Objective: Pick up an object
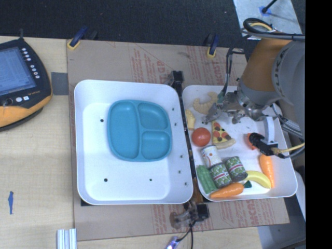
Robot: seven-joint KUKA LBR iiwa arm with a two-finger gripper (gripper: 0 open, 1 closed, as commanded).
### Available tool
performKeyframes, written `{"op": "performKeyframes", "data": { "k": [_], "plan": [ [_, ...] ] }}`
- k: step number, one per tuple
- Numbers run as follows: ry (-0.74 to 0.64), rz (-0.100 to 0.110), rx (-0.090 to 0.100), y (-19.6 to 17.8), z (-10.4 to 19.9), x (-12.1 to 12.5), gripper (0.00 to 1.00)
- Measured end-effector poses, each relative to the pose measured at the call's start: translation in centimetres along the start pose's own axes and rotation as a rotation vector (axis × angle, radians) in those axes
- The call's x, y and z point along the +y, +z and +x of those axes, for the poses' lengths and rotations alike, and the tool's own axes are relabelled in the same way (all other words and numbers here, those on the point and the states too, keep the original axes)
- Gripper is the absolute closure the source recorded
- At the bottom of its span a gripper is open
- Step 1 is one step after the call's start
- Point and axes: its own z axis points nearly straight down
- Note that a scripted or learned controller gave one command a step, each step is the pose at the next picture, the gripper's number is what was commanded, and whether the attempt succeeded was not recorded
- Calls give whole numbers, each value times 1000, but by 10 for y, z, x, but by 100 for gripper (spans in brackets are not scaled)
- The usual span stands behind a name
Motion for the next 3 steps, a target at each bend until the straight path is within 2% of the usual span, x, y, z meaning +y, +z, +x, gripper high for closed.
{"op": "performKeyframes", "data": {
  "k": [1,3],
  "plan": [
    [4,0,5,20,13,36,0],
    [5,-2,6,20,16,38,0]
  ]
}}
